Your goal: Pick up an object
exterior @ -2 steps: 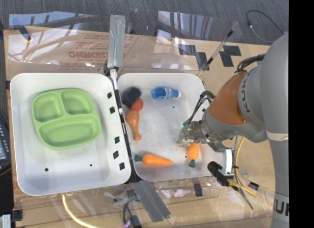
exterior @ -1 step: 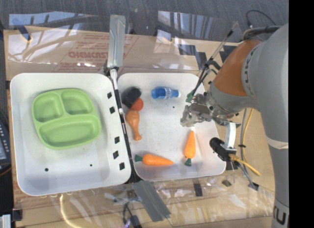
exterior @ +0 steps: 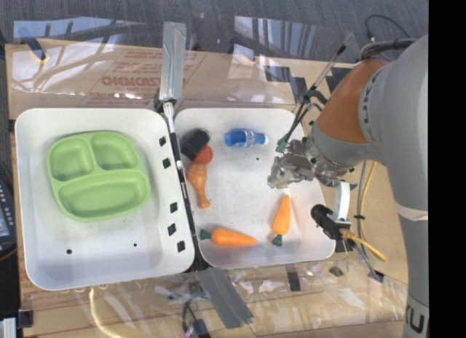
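Gripper [exterior: 280, 175] sits low over the right bin [exterior: 240, 122], toward that bin's right side, right of centre in the frame. It hangs from the grey arm [exterior: 397, 111], which enters from the right edge, with the orange band [exterior: 349, 107] just above the wrist and thin cables running up toward the top right. Whether its fingers are apart or together cannot be told from this angle, and nothing can be seen between them.

Just below the gripper lies a small carrot [exterior: 282, 218], upright in the frame with its green end at the bottom, close to the gripper but whether they touch is unclear. A larger carrot [exterior: 229, 238] lies sideways along the bin's lower edge, its green end to the left. Near the bin's top, a blue bottle [exterior: 243, 138] lies on its side, up and left of the gripper. At the bin's left wall sit a black object [exterior: 194, 141] and a red object [exterior: 204, 155] touching each other, with a tan drumstick [exterior: 198, 182] just beneath them, pointing down.

In the left bin [exterior: 44, 256], in the left half of the frame, rests a green tray [exterior: 98, 175] with three compartments. Both bins stand side by side on a bench [exterior: 131, 74] covered with cardboard and clear plastic.
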Controlling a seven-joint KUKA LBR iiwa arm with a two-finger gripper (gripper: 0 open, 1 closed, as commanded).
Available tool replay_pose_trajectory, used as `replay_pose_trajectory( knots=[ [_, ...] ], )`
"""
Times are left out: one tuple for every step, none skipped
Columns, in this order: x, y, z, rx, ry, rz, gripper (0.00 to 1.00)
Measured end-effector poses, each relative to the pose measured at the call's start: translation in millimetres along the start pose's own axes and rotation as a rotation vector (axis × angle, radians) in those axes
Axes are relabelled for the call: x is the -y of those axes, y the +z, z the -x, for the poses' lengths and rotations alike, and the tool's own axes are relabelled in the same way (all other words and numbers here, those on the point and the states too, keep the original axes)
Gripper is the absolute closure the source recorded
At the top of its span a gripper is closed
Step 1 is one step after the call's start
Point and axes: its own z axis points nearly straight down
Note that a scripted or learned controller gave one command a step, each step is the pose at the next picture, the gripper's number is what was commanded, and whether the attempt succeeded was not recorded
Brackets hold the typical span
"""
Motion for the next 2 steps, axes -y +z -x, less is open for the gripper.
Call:
replay_pose_trajectory(
  knots=[
    [33.3,-0.6,36.2,-0.001,-0.133,-0.002,0.0],
    [32.5,-9.9,35.2,-0.001,-0.14,-0.003,1.0]
  ],
)
